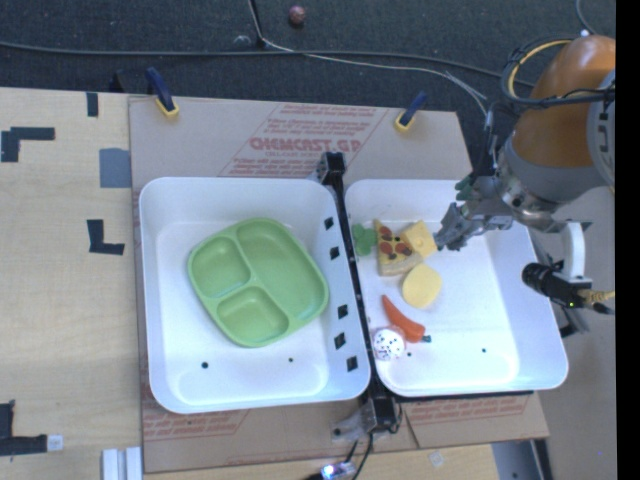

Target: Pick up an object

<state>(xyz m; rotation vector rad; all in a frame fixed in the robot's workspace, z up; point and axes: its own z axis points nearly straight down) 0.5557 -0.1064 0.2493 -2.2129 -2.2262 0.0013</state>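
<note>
I am reaching in from the right, my tool (452,231) hanging over the right white bin (500,358) beside the yellow cheese wedge (419,239) (grip state unclear); the cardboard (300,143) is reading "CHEMCAST".

Bench top (60,298) is light wood w/ dark tape marks on the left. Brown cardboard sheet (300,143) w/ red print lies on it, pinned at the far edge by two clamps – blue/yellow (162,96), (410,114). Behind: dark carpet-like floor (400,8), black cables (300,48) running across, one small round reddish thing (296,13). Light even, soft shadows.
</note>
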